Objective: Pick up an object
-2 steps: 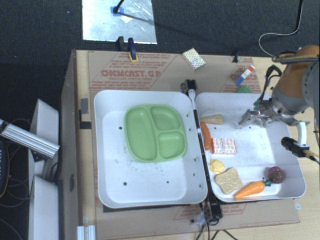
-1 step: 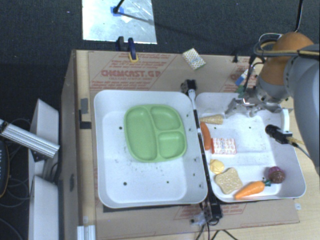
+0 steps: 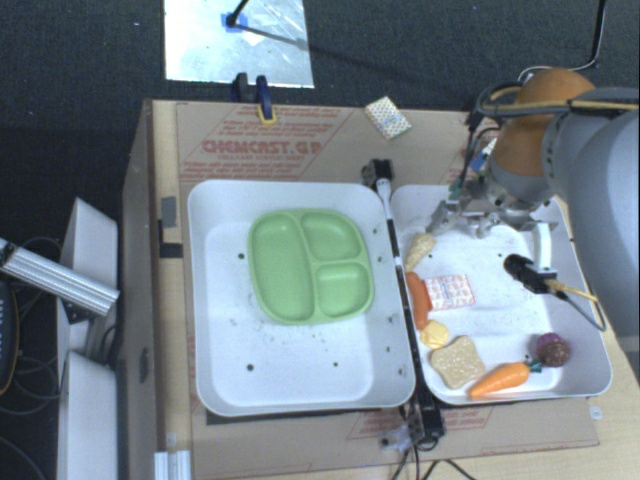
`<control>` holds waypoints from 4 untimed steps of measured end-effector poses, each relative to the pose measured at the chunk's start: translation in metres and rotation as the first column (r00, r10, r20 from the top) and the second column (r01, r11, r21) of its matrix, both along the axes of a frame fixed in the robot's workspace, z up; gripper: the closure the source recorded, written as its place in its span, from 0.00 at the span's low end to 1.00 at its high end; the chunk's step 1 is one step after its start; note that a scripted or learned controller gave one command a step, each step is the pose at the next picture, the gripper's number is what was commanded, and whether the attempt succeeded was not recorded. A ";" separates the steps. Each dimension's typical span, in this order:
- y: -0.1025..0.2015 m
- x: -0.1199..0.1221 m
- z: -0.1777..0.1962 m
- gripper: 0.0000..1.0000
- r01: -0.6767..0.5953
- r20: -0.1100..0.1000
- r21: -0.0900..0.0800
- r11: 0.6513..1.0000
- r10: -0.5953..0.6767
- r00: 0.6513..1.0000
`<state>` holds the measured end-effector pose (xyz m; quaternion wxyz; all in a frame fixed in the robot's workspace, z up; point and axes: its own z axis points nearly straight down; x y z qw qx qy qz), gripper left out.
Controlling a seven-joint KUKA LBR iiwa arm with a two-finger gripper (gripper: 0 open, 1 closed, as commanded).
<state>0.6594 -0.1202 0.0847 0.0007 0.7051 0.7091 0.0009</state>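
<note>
My gripper (image 3: 463, 220) hangs over the far left part of the right bin (image 3: 580, 298). Just below and left of it lies a pale yellow toy food (image 3: 420, 248), close to the bin's left wall. Further toward the front are an orange sausage-like piece (image 3: 417, 299), a red and white packet (image 3: 450, 291), a small yellow piece (image 3: 436, 334), a bread slice (image 3: 457, 360), a carrot (image 3: 498, 377) and a purple ball (image 3: 551, 348). I see nothing held in the gripper.
A green divided plate (image 3: 308, 266) lies in the left bin (image 3: 225, 358). A ridge (image 3: 397, 288) separates the two bins. A small yellow checked block (image 3: 387, 116) rests on the cardboard behind the bins.
</note>
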 end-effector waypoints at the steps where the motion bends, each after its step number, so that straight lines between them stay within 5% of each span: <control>1: -0.021 -0.074 0.000 0.00 0.004 -0.002 -0.001 1.000 -0.004 1.000; 2: 0.023 -0.036 0.000 0.00 0.001 0.000 0.000 1.000 -0.001 1.000; 3: -0.027 -0.004 0.000 0.00 0.004 0.001 -0.002 1.000 -0.004 1.000; 4: -0.050 -0.062 0.000 0.00 0.004 -0.001 -0.002 1.000 -0.004 1.000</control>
